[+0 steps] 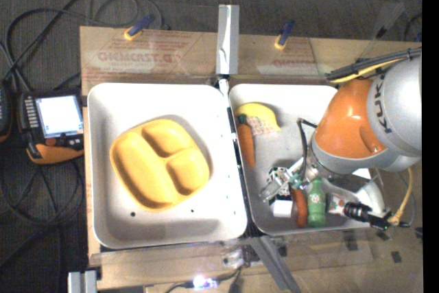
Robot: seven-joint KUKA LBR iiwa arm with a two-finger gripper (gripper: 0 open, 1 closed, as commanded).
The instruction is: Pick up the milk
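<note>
Two shallow white bins: we see yellow divided plastic plate (161, 162) in left bin (103, 106); grey arm's metal two-finger gripper (278, 182) low in right bin (288, 96), grip state we cannot tell; milk unclear to us, perhaps small white carton (282, 208) just beside gripper; nothing visibly lifted, pick seemingly pending

Carrot (246, 143) and banana (256, 113) crowding left wall

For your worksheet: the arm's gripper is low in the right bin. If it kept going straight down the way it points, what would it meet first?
Probably the small white block lying just under the metal two-finger gripper, beside the reddish sausage-shaped piece and green bottle; depth is hard to judge from above.
</note>
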